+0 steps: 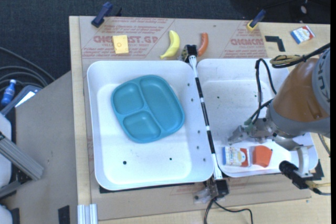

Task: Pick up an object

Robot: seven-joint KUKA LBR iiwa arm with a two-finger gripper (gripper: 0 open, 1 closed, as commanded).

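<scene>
Two white bins sit side by side on the bench [79,128]. Left bin [100,128] holds a blue divided plate [147,107], open floor around. Right bin [226,86]: a red-and-white carton [247,156] against the near wall, the gripper [249,131] just above it.

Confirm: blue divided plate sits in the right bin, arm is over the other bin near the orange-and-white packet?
Not quite. The camera view shows the blue divided plate in the left bin; the arm is over the right bin, near the orange-and-white packet.

Blue divided plate [147,108] in left bin [100,128]; claw [242,132] low in right bin [231,86], above orange-white packet [247,156].
</scene>
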